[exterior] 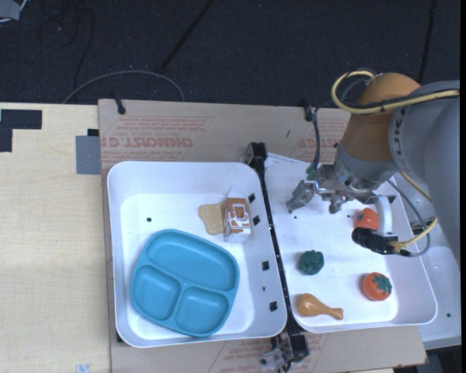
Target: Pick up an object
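The arm hangs over the far end of the right bin (419,317), its hand (320,196) low near the bin floor with nothing between the fingers; whether they stand apart or together I cannot tell. I'd judge it is at the reaching stage, nothing picked yet. Closest candidate is a small orange-red piece (366,219) just beside the wrist; nearer me lie a knobbly dark green lump (311,262), a round glossy tomato-like toy (377,286) and a smooth tan drumstick shape (318,308). Next it must centre over one and close. The left bin (120,208) holds a smooth blue divided plate (185,283) and a small printed box (236,217)
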You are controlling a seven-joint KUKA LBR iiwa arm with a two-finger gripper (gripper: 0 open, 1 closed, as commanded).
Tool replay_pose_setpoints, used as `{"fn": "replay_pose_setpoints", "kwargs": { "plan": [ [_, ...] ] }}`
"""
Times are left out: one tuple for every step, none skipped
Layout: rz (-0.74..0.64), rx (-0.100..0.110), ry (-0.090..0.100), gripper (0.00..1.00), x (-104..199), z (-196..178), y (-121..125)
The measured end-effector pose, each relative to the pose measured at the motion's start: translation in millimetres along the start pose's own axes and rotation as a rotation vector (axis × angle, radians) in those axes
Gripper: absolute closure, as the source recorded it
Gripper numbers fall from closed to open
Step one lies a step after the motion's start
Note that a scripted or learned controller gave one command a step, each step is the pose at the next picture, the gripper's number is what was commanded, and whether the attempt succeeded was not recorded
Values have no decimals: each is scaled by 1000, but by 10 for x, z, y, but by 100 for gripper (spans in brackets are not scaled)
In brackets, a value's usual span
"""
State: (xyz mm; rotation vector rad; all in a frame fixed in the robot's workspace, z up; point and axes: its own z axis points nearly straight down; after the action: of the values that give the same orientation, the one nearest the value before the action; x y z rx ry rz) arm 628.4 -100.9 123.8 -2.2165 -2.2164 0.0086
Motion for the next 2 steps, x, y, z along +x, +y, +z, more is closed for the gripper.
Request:
{"fn": "replay_pose_setpoints", "kwargs": {
  "plan": [
    [1,-5,-1,0,13,371,2],
    [4,-4,0,100,6,264,0]
  ]
}}
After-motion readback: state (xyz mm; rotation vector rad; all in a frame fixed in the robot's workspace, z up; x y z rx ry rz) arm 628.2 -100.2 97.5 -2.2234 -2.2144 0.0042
